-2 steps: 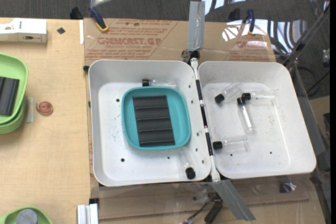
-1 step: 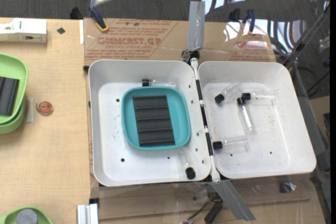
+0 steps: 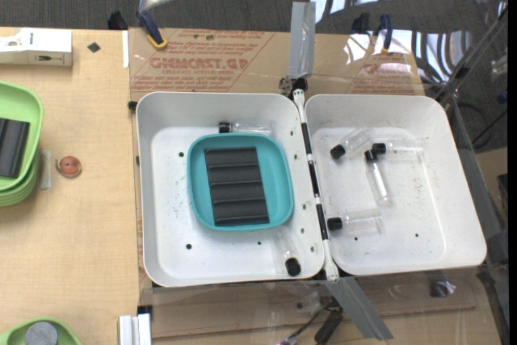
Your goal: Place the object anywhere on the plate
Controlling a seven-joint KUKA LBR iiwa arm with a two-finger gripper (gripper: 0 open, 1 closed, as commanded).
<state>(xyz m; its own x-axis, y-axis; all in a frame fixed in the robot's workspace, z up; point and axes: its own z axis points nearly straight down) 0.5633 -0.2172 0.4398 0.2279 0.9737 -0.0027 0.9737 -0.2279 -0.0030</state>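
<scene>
— Which one goes on the plate?

— Hard to say. There are several clear tubes with black caps. Three lie in the right bin (image 3: 452, 198): one tube (image 3: 349, 145) near its upper left, a second tube (image 3: 378, 178) just beside it pointing down the bin, and a third tube (image 3: 355, 221) lower down by the left wall. They lie close together, but I can't tell whether any touch.

— And the plate?

— The teal plate (image 3: 199, 174) sits in the middle of the left bin (image 3: 161, 254), flat on the floor. A black ribbed block (image 3: 236, 184) lies on it, covering most of its middle. No tube is on the plate.

— Anything else in that bin?

— A fourth tube (image 3: 241, 128) lies along the far wall, just above the plate's rim and apart from it. A black cap (image 3: 292, 266) sits in the near right corner; whether there's a tube attached, I can't tell.

— The gripper's jaws?

— Can't tell how they stand.

— Around the bins?

— Printed cardboard (image 3: 210, 56) lies behind them, with a yellow clamp (image 3: 153, 33) at its left corner. On the wooden bench (image 3: 89, 254) to the left: stacked green trays (image 3: 20, 105), a small orange disc (image 3: 69, 166) and a white box (image 3: 36, 48).
</scene>
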